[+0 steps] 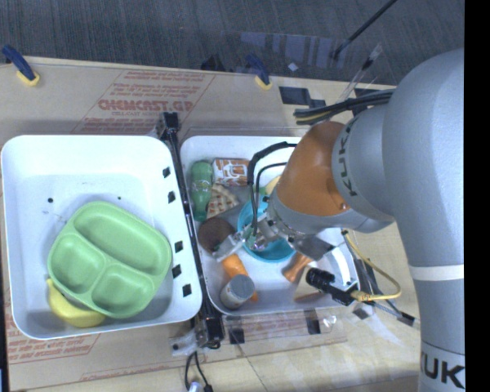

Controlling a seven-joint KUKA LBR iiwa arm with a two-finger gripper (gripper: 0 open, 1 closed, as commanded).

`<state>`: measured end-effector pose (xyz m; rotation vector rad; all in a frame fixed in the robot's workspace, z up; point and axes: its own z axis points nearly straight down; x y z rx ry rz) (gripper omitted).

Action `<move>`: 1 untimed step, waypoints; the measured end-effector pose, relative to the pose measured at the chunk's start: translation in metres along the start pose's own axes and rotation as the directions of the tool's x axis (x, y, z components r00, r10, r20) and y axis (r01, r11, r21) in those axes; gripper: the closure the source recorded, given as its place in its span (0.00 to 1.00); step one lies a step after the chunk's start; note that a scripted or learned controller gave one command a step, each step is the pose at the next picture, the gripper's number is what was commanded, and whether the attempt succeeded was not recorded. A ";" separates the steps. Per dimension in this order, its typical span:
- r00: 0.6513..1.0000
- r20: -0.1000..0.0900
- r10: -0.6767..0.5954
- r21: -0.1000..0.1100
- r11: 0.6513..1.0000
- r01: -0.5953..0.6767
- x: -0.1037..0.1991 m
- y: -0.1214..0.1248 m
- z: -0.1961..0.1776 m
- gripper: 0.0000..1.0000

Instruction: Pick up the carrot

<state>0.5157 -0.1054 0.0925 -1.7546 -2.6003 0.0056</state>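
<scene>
I read this as the approach step, before any grasp. The arm comes in from the right, and its wrist hangs over the middle of the right bin. The gripper sits low among the clutter.

I can't tell the state of the fingers. The wrist and orange band cover most of them, and what pokes out below is a blur of metal over a blue bowl. I see nothing clamped between them, so I'm not calling a hold.

The carrot looks like the short orange piece lying on the bin floor, just left of and below the gripper. It is near the blue bowl's edge and just above a grey-capped can. There is a second orange-brown piece on the right side of the bowl, partly under the wrist. I can't rule that one out as the carrot, so target ID is shaky.

The next move, as I judge it, needs a small shift toward the left-hand orange piece. Then a descent with the fingers straddling it across its narrow axis. It's tight there: the can, the bowl rim and a brown round thing all crowd it, so the risk is snagging a neighbour.

The left bin holds a green divided tray over something yellow, and doesn't matter here.
</scene>
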 end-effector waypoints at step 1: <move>1.000 0.001 -0.006 0.002 1.000 0.006 -0.001 0.000 -0.011 1.00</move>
